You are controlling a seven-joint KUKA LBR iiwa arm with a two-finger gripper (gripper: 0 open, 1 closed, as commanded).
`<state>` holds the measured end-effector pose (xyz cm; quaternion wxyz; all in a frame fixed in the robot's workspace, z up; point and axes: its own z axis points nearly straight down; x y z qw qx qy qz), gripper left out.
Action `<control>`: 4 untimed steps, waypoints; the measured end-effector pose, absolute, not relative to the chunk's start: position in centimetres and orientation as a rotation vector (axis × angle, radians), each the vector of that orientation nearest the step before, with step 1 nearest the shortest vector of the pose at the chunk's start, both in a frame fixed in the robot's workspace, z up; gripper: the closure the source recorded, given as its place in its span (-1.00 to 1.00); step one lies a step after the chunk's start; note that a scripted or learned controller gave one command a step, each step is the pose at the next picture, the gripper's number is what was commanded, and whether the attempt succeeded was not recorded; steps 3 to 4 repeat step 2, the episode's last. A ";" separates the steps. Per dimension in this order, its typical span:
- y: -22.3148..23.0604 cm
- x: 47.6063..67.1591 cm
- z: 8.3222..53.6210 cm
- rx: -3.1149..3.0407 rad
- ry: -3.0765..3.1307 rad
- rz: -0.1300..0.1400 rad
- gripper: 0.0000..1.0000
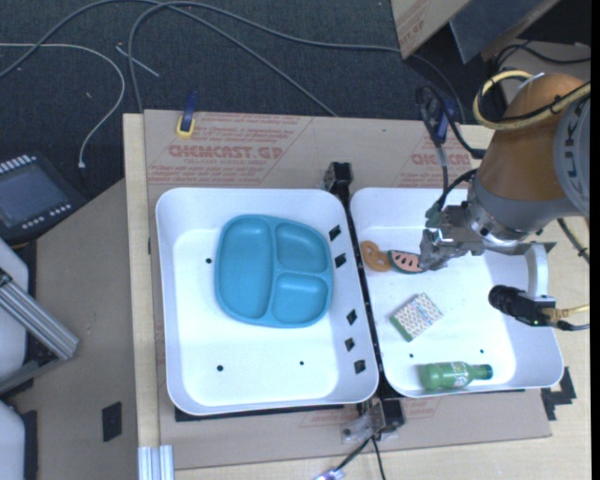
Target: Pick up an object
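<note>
Touching the gripper (433,255), the watermelon slice (407,261) lies just left; grip state unclear.

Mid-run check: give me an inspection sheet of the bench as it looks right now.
Surface: two white bins side by side on cardboard; left bin, right bin.
Job's things: in the right bin, a watermelon slice, an orange piece, a small patterned packet and a green bottle lying on its side.
Clutter: blue divided plate in the left bin.
Grippers: gripper low beside the watermelon slice; finger state unreadable.
Cables: loose cables on the dark floor beyond the bench.
Surroundings: small screen at the left; cardboard box at the top.
</note>
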<state>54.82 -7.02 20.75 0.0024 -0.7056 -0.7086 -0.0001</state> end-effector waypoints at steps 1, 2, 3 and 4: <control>-1.6 53.4 22.3 -2.211 -2.226 -0.002 1.00; 3.5 51.6 21.4 -2.211 -2.223 0.001 1.00; 3.5 51.6 21.4 -2.211 -2.223 0.001 1.00; 3.5 51.6 21.4 -2.211 -2.223 0.001 1.00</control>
